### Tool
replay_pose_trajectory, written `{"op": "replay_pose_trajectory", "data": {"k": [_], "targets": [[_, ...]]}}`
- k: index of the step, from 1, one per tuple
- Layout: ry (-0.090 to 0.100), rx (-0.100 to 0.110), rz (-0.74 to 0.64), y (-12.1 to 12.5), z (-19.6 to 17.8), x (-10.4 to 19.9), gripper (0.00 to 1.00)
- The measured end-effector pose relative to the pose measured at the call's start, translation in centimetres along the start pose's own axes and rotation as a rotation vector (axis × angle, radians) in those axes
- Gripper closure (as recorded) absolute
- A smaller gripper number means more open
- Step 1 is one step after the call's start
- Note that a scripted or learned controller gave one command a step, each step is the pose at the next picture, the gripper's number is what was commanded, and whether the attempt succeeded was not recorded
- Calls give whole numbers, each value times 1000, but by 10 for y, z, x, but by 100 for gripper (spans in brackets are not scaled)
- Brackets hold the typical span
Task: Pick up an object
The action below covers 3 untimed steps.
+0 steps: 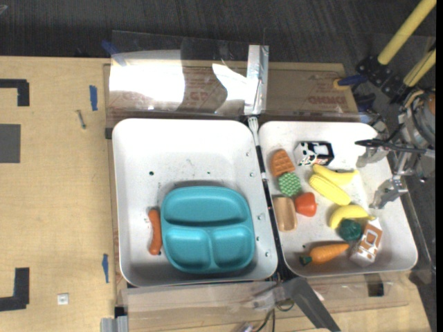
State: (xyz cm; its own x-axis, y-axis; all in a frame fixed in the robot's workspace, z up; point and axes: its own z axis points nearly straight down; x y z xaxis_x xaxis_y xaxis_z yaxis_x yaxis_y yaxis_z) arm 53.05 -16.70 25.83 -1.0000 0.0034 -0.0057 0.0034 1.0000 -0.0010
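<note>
The right bin holds several toy foods: a yellow banana, a red tomato, a knobbly green piece, an orange bread-like piece, a tan block, a black-and-white item, a yellow lemon beside a dark green piece, a carrot and a small orange-and-white carton. My gripper hangs over the bin's right side, to the right of the banana and lemon, apart from them. Nothing is visibly held.
The left bin carries a teal divided plate and an orange sausage-shaped toy at its left. A clear plastic sheet lies behind the bins. Yellow poles and cables stand at the upper right.
</note>
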Motion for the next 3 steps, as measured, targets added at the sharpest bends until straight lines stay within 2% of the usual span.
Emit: {"op": "replay_pose_trajectory", "data": {"k": [1,2,3], "targets": [[-1,1,66,-21,164,4,0],[-8,2,62,-18,153,1,100],[-12,5,-43,-28,1,0,100]]}}
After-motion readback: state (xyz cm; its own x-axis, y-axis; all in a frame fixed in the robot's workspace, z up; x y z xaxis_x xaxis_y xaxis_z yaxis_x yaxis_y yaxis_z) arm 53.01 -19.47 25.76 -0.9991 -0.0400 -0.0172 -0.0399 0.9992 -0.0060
